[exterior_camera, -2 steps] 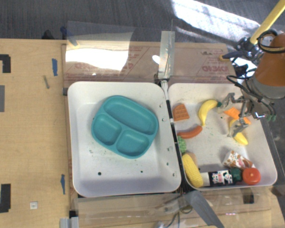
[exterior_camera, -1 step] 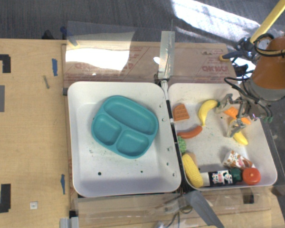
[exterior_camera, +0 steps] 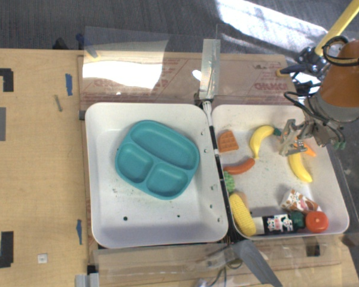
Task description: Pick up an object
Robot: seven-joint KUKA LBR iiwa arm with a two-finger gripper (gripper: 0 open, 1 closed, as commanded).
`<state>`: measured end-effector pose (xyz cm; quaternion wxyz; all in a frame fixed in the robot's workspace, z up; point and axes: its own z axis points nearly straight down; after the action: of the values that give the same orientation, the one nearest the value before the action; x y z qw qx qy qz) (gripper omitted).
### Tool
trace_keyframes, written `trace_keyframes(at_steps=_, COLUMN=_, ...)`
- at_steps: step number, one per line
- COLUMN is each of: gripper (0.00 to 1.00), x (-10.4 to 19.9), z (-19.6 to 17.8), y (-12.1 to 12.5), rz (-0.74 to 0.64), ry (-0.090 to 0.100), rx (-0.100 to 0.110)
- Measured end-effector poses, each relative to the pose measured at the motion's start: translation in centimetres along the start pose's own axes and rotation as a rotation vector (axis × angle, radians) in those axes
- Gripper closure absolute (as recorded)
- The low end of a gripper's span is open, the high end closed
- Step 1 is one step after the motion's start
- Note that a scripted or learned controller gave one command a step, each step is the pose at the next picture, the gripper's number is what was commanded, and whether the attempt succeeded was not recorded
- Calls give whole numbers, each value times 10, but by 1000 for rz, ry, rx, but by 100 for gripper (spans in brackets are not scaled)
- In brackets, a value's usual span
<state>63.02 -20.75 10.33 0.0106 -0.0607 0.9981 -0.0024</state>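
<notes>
My gripper [exterior_camera: 294,143] hangs low over the right bin [exterior_camera: 341,196], near its far right side, with its two fingers apart and nothing between them. Just below the fingertips lies a yellow banana [exterior_camera: 301,167], with a small orange piece [exterior_camera: 311,151] beside it. A second, curved banana [exterior_camera: 261,138] lies to the gripper's left. The grey arm with its orange band [exterior_camera: 344,82] comes in from the upper right.
The right bin also holds an orange waffle-like piece [exterior_camera: 227,141], a red sausage [exterior_camera: 240,166], a corn cob [exterior_camera: 242,214], a dark bottle [exterior_camera: 281,223], a red tomato [exterior_camera: 316,221] and a small packet [exterior_camera: 299,201]. A teal divided plate [exterior_camera: 158,159] lies in the left bin [exterior_camera: 102,208].
</notes>
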Motion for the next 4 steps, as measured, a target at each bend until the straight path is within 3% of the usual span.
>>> trace_keyframes(at_steps=1, gripper=0, x=0, z=1, y=1, rz=0, ry=2, rx=-1)
trace_keyframes(at_steps=2, gripper=0, x=12, z=15, y=-9, rz=12, ry=13, rx=-4)
trace_keyframes(at_steps=3, gripper=100, x=7, z=0, y=-9, rz=11, ry=-2, rx=1)
trace_keyframes(at_steps=4, gripper=0, x=8, z=1, y=-8, rz=10, ry=1, rx=0)
